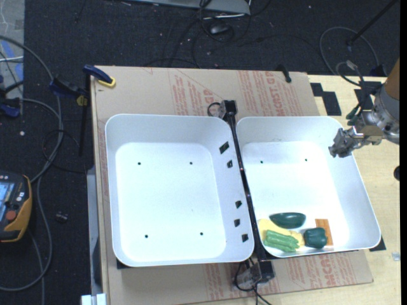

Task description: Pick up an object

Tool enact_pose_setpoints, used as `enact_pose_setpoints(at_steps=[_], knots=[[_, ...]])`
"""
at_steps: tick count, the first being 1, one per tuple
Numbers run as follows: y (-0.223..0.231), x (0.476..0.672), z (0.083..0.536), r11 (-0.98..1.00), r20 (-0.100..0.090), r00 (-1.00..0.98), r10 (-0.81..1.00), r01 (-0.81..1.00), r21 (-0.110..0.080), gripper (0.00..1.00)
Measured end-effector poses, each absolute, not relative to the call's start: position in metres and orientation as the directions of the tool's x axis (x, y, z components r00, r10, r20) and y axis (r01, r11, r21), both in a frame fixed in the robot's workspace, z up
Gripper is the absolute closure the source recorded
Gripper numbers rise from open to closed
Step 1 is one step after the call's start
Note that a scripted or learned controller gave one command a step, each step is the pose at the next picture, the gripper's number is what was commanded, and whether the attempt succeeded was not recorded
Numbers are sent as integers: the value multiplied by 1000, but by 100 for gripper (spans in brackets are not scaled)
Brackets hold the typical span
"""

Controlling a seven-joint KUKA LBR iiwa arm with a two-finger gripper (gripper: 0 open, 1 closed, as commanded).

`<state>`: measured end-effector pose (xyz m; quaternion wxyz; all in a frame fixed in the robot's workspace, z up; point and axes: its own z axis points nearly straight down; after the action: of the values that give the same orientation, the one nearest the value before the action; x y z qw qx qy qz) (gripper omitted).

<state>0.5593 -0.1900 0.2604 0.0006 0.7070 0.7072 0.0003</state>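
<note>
Cardboard bench (165, 94), claw (338, 146) above right bin (362, 189) rim, dark-green object (287, 220)

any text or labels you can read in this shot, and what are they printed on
Red lettering on the cardboard sheet behind the two bins: printed upside down and blurred, not readable.
Red lettering on the same cardboard's near edge, below the right bin: partial letters, too blurred to read.
Yellow handheld device at the left edge: its screen is too small to read.
Nothing is legible on the bins or the objects.

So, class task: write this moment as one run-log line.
gripper: above right bin far-right rim | holding: nothing seen | objects: dark green piece, light green piece, teal piece at near edge
</note>
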Motion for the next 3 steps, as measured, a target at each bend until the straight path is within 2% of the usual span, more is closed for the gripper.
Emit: enact_pose_setpoints(at_steps=[1,3], knots=[[-132,564,247,5,1,-5,1000,1000,-1,100],[-36,582,251,5,1,-5,1000,1000,0,100]])
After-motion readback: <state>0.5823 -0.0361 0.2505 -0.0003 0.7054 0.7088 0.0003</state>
